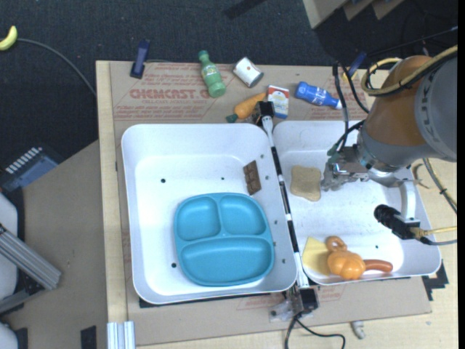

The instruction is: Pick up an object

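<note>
Your tool [336, 174] hangs low over the right bin [349, 220], in the half toward its far edge. Just beside the tool, on the side away from the arm, a tan bread slice [306, 183] lies flat on the bin floor, close to the left wall. That slice looks like the likeliest thing to pick up, so treat it as your target. From this slanted view you cannot tell whether the tool is released or clenched, and nothing shows gripped in it, so make sure it is spread wide before you descend. The slice is thin and flat and will probably be hard to catch from above. Centre the tool over the slice's middle, not over the edge nearest the arm, and turn the wrist so the closing runs across its narrower width. Go right down to the bin floor before you close. Mind the left wall, because a tool set too far that way may strike the rim. If the slice proves too flat, the near edge of the same bin offers bulkier choices: a yellow wedge [312, 254], an orange toy [343, 262] against it, and a sausage [378, 266] just beside that. Lift straight up, then check that something has come with the tool.
</note>
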`<state>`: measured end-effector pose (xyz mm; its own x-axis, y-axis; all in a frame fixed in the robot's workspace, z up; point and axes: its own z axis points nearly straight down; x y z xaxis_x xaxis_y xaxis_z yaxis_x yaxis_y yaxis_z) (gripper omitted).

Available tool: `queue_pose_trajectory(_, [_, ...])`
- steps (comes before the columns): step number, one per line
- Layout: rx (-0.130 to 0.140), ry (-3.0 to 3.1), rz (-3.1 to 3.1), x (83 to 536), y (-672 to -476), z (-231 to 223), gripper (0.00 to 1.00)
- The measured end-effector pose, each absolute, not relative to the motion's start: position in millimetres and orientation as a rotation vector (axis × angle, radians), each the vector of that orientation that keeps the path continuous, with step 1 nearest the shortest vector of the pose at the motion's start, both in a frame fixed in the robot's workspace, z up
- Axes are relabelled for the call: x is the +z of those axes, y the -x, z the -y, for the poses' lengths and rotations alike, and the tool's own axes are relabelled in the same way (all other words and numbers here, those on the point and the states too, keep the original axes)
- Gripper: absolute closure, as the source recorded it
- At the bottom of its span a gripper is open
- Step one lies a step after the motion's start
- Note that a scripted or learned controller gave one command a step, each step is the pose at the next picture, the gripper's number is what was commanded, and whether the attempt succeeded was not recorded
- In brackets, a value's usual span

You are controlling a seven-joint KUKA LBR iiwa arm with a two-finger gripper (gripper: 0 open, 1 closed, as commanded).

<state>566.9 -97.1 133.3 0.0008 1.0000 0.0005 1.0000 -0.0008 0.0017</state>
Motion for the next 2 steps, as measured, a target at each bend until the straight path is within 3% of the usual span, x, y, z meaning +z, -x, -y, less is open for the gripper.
queue_pose_trajectory(2, [0.006,-2.221,-2.218,152.8,-567.7,96.3,1.00])
